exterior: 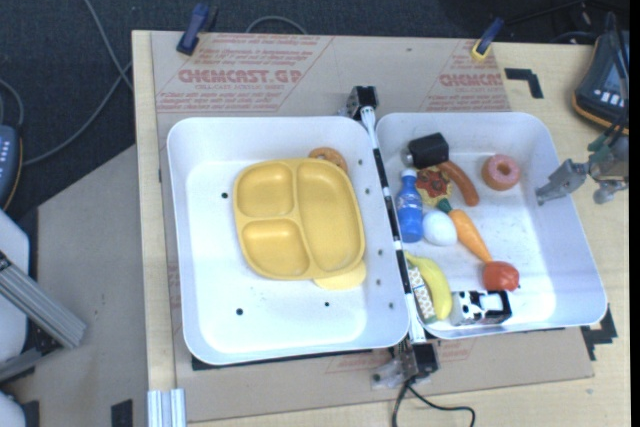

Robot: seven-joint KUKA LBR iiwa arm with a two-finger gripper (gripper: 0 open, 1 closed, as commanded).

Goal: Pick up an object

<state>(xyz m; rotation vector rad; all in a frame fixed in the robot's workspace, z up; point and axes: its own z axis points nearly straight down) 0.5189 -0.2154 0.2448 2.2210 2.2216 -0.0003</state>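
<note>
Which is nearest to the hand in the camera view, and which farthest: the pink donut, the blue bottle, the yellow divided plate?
From the hand, at the right bin's right edge:
1. Pink ring-shaped donut, right bin.
2. Blue plastic bottle, right bin's left side.
3. Yellow divided plastic plate, left bin.

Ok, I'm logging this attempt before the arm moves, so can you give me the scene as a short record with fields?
left bin: yellow divided tray, with a small brown item at its far edge
right bin: black block, pink donut, blue bottle, white egg, carrot, sausage, tomato, banana, black and white toy
gripper: at the right bin's right rim, near the donut, nothing seen between its fingers
task state: no object picked up yet
</note>
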